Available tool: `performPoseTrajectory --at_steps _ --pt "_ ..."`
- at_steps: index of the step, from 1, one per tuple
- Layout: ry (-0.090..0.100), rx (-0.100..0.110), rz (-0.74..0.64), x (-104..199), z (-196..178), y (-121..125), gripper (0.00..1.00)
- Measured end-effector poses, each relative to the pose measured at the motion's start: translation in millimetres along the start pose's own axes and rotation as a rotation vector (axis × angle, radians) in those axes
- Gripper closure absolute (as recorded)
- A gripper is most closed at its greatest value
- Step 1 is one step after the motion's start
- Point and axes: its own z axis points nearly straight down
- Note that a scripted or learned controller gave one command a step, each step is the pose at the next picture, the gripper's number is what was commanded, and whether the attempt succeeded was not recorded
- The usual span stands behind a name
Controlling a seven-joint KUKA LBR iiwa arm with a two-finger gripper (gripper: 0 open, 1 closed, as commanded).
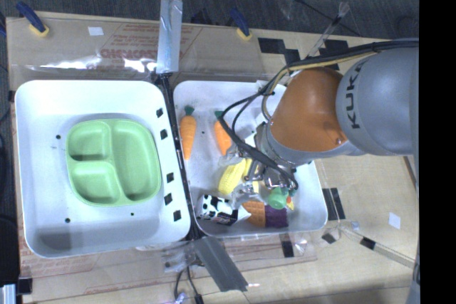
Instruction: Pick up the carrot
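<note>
The smooth orange toy carrot with a green top (187, 137) lay in the right white bin (203, 92), probably light, rigid, slippery; grip its middle. Finger state: cannot tell.

bins (28, 153): white plastic, smooth, slight sheen | divided plate (112, 161): pale green plastic, matt | carrot (187, 137): orange, smooth plastic look | bench (370, 189): tan cardboard-like sheet, matt

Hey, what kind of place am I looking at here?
Probably a robot lab test bench: a KUKA arm over two white bins, toy food like a carrot, and a green divided plate.
</note>
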Motion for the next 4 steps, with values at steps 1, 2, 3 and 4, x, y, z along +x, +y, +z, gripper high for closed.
performPoseTrajectory --at_steps 1,2,3,4 --pt "0.017 -0.004 0.15 -73 20 -12 0.0" --pt "0.016 -0.004 0.14 -74 9 -10 1.0" --pt "0.001 -0.001 0.052 -54 22 25 1.0" --pt "-0.003 -0.001 0.045 -56 11 26 1.0"
